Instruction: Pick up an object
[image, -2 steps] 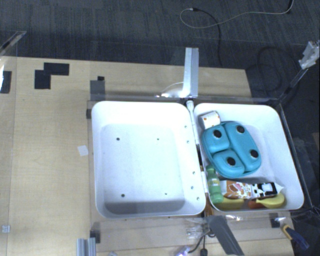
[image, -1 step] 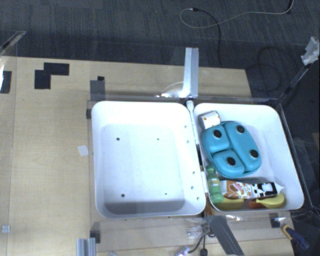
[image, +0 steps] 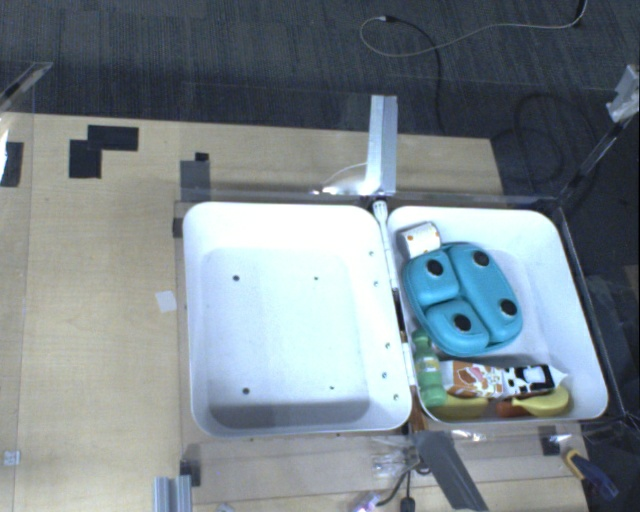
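- Nearest you, at the lower right of the frame, a yellow piece (image: 548, 404) and a printed carton (image: 497, 380) lie along the near wall of the right bin (image: 560, 250), with a green bottle (image: 429, 368) just beside them.
- Above them sits the blue four-lobed tray (image: 462, 296); it looks broad, so you'd do better aiming at the carton's narrow width.
- A small white box (image: 420, 239) touches the tray's far edge.
- The left bin (image: 280, 320) lies at frame centre.
- You cannot tell the gripper's state.

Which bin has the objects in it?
The right bin: it holds the blue four-dimpled block and the packets along its near edge.
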